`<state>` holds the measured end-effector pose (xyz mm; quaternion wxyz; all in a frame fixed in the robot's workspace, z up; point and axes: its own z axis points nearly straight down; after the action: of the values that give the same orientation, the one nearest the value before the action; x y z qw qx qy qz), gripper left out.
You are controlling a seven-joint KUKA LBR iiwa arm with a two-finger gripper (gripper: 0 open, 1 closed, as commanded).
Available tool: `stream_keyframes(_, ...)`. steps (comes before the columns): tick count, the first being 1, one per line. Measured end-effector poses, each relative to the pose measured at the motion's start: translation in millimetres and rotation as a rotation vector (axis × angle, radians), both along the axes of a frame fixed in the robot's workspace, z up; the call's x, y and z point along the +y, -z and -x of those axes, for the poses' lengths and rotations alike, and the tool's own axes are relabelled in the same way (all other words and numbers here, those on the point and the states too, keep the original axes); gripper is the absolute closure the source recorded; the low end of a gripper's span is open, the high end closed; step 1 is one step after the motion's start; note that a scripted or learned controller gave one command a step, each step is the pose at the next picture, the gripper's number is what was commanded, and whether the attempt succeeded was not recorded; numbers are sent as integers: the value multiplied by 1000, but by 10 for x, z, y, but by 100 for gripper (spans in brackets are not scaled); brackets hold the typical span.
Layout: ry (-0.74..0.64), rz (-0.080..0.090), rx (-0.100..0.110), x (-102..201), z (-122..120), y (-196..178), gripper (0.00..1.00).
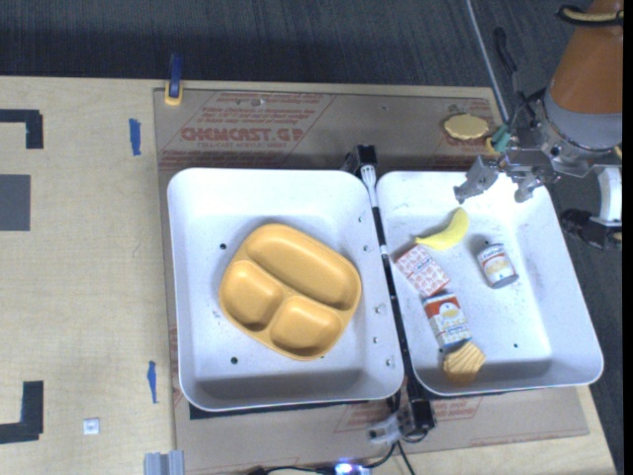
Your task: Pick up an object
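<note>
gripper (502,176): at the far right corner of the right bin (554,364), hanging over its back rim. whether it is open or closed cannot be told from this slant; nothing is seen held in it. the arm's orange band (589,62) sits above it at the view's right edge.

banana (447,231): yellow, curved, lying on the bin floor just in front of the gripper; the nearest candidate.

small jar (497,264): white lid, orange label, on its side, near the banana toward the right wall.

red-and-white packet (421,269): flat, beside the dividing rim.

carton (448,322): orange and white, lying nearer the front.

waffle-like snack (463,361): tan, touching the carton's front end.

left bin (198,206): holds one yellow divided tray (288,290).

round cookie-like piece (467,127): on the worktop (79,265) behind the right bin.

step, as judged: approach, no pick made yet. the next move calls for choosing one item, likely the banana, centring over it and descending clear of the rim.
</note>
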<state>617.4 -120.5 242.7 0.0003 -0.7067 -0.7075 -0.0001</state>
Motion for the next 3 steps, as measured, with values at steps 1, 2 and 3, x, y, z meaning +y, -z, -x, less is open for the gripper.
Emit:
stream_keyframes(1, 1, 1, -2, 22, 511, 1406, 0)
stream_keyframes(2, 2, 0, -3, 278, 1128, 1568, 0)
stream_keyframes(3, 4, 3, -10, 267, 1109, 1459, 100)
